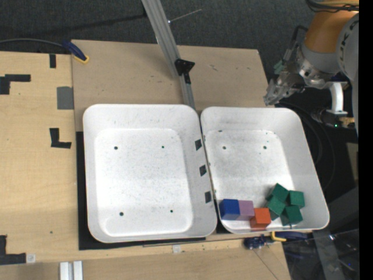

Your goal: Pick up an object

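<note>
A grey robot arm (335,37) with an orange band enters from the right of an overhead view of a wooden counter (128,69) carrying two shallow white bins side by side. The picking task looks to be at its very start, as nothing is held and the arm hangs outside the bins. Its gripper (275,93) sits just beyond the far right corner of the right bin (256,127), pointing down and to the left; it is too small and dark to tell whether the jaws are spread or pressed together. The things to pick are small blocks huddled in the near corner of the right bin: a blue block (229,207), a pale purple block (246,207), an orange block (261,216) and a cluster of green blocks (286,203), several touching one another. The left bin (140,168) has no blocks in it. The next move likely calls for the arm to swing over the right bin toward its near corner, then lower onto one block; the tight packing may make a clean grip hard
</note>
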Robot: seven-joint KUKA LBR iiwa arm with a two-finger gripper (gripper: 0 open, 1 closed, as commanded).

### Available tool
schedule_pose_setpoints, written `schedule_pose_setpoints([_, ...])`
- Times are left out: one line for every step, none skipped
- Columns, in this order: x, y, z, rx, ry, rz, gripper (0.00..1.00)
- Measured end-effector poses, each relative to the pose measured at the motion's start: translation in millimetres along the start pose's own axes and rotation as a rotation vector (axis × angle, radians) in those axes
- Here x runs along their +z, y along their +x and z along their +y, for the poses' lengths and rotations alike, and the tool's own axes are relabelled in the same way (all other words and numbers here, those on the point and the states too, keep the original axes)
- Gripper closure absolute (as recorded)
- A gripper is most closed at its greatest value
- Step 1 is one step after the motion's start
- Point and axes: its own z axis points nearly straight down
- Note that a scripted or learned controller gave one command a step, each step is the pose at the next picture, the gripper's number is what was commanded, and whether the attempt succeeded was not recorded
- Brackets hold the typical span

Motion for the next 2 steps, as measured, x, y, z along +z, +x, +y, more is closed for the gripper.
schedule_pose_setpoints([-49,0,1,0.0,0.002,0.001,1.0])
schedule_pose_setpoints([-51,60,-10,-0.004,0.006,0.003,1.0])
